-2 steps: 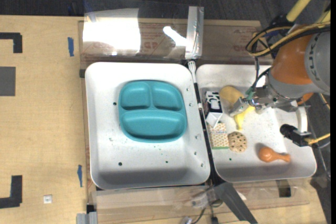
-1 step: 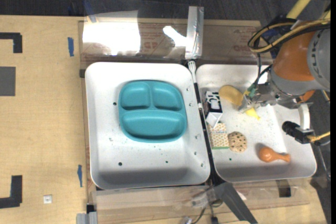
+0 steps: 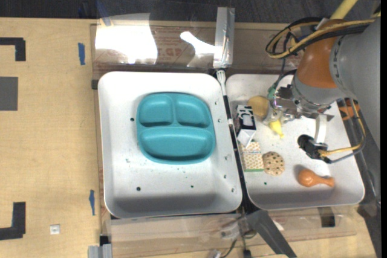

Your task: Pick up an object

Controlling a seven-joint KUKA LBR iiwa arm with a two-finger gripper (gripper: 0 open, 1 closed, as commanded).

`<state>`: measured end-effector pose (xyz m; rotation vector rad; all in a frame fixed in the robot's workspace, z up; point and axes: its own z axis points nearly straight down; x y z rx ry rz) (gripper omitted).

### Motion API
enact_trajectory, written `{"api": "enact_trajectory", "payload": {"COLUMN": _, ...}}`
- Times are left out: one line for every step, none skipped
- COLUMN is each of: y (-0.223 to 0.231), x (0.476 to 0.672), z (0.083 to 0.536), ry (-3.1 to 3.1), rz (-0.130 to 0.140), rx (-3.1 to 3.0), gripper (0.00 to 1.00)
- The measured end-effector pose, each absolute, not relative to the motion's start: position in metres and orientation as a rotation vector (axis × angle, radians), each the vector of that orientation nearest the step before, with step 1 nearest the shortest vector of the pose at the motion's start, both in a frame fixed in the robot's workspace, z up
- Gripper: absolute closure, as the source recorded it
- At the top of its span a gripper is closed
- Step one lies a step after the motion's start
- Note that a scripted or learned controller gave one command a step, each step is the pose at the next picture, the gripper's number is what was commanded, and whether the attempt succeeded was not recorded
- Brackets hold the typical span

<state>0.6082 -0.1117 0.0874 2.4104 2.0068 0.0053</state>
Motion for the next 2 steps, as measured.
{"api": "enact_trajectory", "payload": {"y": -0.149, "x": 0.61, "z": 0.087, "ry": 1.797, "rz": 0.005, "rx": 2.573, "gripper": 1.0}}
{"api": "enact_trajectory", "payload": {"y": -0.059, "x": 0.642, "z": 0.19, "ry": 1.851, "rz": 0.016, "rx": 2.534, "gripper": 1.0}}
